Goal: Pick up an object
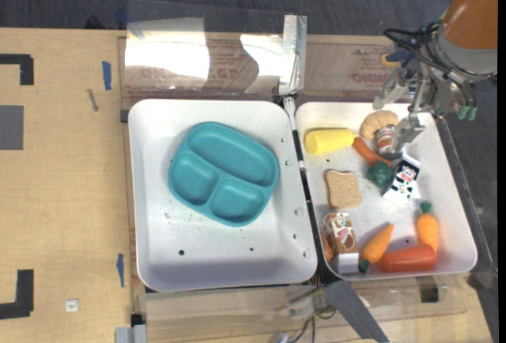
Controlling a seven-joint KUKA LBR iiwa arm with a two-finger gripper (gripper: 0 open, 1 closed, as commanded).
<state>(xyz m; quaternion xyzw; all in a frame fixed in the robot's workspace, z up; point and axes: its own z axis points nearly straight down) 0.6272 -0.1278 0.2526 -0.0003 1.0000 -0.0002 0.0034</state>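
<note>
Crowding right bin (pixel 462 207): toy foods beneath jaws (pixel 402 126); teal tray (pixel 224 172) left

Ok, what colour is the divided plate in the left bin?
Teal, plain; the camera view shows the plate clearly.

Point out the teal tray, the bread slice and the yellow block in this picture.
teal tray (pixel 224 150): camera view, on the ridge between its compartments.
bread slice (pixel 343 189): camera view, middle of its top face.
yellow block (pixel 329 141): camera view, middle of its upper side.
</note>
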